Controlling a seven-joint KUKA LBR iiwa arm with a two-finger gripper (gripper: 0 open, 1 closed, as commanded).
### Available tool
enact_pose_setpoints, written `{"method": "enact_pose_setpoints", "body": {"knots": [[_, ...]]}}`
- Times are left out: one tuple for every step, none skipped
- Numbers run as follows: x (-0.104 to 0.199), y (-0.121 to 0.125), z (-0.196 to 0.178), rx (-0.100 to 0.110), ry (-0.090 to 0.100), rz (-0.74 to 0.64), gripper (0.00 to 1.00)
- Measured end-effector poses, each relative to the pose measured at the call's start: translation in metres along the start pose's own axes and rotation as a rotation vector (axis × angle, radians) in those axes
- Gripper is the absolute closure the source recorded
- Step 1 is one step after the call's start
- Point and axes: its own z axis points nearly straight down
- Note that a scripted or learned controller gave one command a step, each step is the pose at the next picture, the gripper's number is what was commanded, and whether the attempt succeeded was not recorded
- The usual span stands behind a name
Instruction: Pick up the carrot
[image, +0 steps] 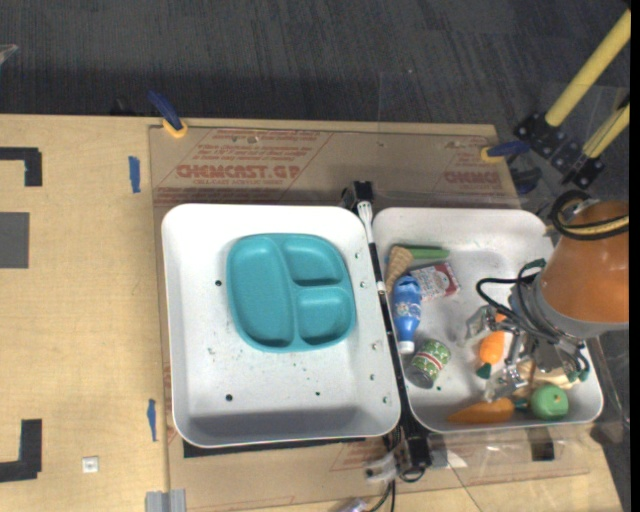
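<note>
Orange tapered carrot (482, 410) lies flat at right white bin's (470, 228) near wall, just below the fingers (512, 372). Can't tell finger opening. Still approach step; next needs descent onto carrot.

The divided plate (292, 291) sits in the left bin (200, 400). The carrot (481, 411) lies in the right bin (460, 225), along its near wall, right of the can (429, 362).

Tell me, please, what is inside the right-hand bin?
The right bin holds a carrot, green ball, blue bottle, can and cone. The end effector covers other items.
</note>
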Motion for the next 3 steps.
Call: {"method": "enact_pose_setpoints", "body": {"knots": [[-0.047, -0.018, 0.015, 0.0, 0.023, 0.184, 0.0], [-0.008, -0.032, 0.014, 0.002, 0.021, 0.319, 0.0], [-0.013, -0.033, 0.001, 0.005, 0.008, 0.318, 1.0]]}}
